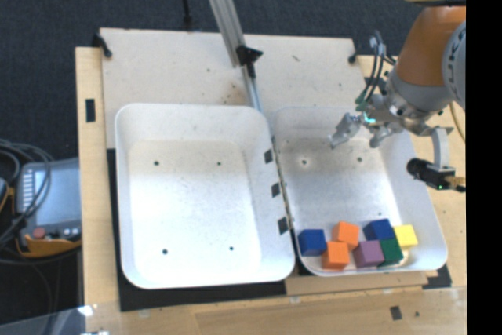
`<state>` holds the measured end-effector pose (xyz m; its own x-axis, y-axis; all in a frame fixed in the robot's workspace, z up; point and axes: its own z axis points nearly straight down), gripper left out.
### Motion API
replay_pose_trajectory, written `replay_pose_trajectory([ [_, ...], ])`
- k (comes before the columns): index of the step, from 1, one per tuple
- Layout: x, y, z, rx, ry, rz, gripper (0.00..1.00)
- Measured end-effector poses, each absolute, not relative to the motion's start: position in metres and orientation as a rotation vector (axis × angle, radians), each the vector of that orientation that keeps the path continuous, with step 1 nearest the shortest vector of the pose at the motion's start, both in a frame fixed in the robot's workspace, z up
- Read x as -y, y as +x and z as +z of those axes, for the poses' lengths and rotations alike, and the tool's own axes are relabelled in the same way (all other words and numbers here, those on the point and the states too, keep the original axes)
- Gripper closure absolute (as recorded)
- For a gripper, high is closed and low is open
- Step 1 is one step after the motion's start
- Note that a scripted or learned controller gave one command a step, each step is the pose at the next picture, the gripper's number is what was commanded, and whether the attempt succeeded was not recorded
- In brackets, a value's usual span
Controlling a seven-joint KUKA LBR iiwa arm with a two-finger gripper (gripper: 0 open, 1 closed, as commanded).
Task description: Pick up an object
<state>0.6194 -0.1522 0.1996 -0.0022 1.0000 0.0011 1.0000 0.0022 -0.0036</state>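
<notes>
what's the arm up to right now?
The gripper is open over the far end of the right bin, with nothing between its fingers. The blocks sit clustered at that bin's near end: two blue, two orange, plus purple, green and yellow. The gripper is well apart from them, so no pick has been made yet. The left bin lies beside it.

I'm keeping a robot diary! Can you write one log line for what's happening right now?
task: pick up an object | gripper: open, holding nothing, above right bin far end | blocks: clustered at near end, untouched
</notes>
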Motion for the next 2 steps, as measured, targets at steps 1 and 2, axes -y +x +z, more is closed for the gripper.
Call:
replay_pose_trajectory([
  [1,0.152,0.62,0.202,2.226,-2.218,-0.001,0.0],
  [2,0.147,0.625,0.143,2.227,-2.213,0.006,0.0],
])
